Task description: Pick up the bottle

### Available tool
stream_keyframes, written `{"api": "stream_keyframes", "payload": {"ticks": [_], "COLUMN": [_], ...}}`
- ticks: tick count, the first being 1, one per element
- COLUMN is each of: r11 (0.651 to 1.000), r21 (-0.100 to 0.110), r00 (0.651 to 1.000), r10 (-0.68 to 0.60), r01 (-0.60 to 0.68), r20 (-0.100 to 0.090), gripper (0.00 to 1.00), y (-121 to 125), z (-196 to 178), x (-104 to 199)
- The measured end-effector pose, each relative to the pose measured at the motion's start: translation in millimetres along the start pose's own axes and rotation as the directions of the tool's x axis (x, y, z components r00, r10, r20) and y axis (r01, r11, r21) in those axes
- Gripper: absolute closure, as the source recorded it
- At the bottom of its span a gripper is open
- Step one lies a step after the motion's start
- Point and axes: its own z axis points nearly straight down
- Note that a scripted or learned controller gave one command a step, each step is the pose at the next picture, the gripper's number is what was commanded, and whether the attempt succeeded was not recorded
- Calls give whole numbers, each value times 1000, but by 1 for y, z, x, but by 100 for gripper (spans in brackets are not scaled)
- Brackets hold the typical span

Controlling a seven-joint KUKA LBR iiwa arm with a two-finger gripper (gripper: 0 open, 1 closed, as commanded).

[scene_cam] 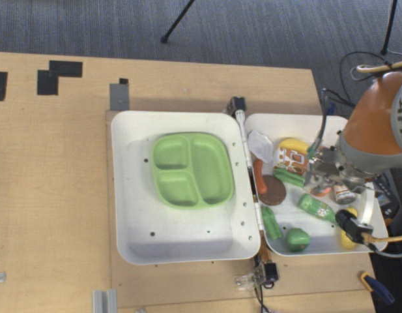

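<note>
Setting: robotics laboratory, test cell. Evidence: plywood bench [51, 194] marked with black tape patches [57, 75]; two shallow white bins [132, 240] fixed side by side upon it; grey industrial arm with orange band [376, 116] at the right; tripod legs [184, 12] standing on grey carpet [253, 25]; loose cables [367, 67] beside the bench.

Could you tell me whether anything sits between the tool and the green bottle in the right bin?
Nothing visible does. The tool hovers just above the green bottle, which lies uncovered on the right bin's floor; other clutter sits alongside it.
</note>
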Motion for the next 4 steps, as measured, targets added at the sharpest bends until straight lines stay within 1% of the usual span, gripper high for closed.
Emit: {"api": "stream_keyframes", "payload": {"ticks": [1,2,3,4], "r11": [897,974,982,979], "r21": [1,4,4,2], "r00": [897,974,982,979], "r10": [443,228,-188,-202], "r01": [-443,-228,188,202], "r20": [0,2,0,-1], "gripper": [100,100,100,100], "y": [-35,-41,-78,-92], "z": [-115,-13,-5,-56], "x": [91,153,232,299]}}
